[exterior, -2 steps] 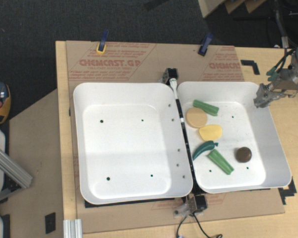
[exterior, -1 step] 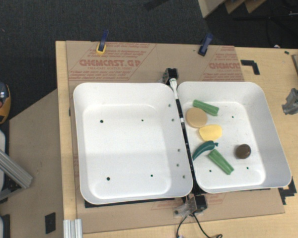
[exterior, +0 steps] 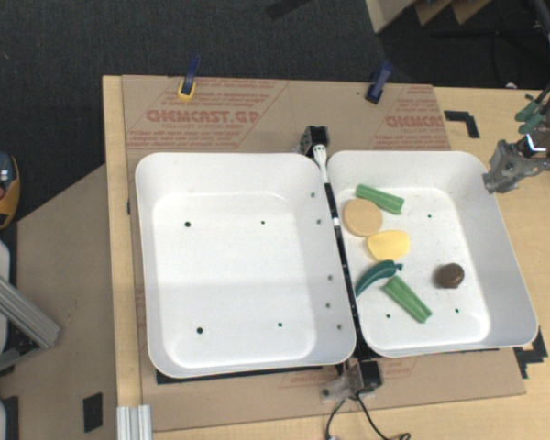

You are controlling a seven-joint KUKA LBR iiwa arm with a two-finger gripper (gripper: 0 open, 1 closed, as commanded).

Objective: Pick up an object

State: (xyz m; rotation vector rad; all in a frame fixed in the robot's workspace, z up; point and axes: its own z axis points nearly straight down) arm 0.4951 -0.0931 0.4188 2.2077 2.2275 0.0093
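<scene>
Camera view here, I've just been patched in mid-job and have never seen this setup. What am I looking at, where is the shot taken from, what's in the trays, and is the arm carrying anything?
The single camera is fixed above the bench and looks down at a slant. Two shallow white bins sit side by side on brown cardboard: the left bin and the right bin. The machine is one robot arm reaching in from the picture's right; its gripper is at the right bin's upper right corner, outside the rim, and I see nothing between its fingers. In the right bin lie a tan disc, a yellow piece, a green stick at the top, a dark teal curved piece, another green stick below it, and a small brown round piece standing apart. Nothing has been picked up yet.
</scene>
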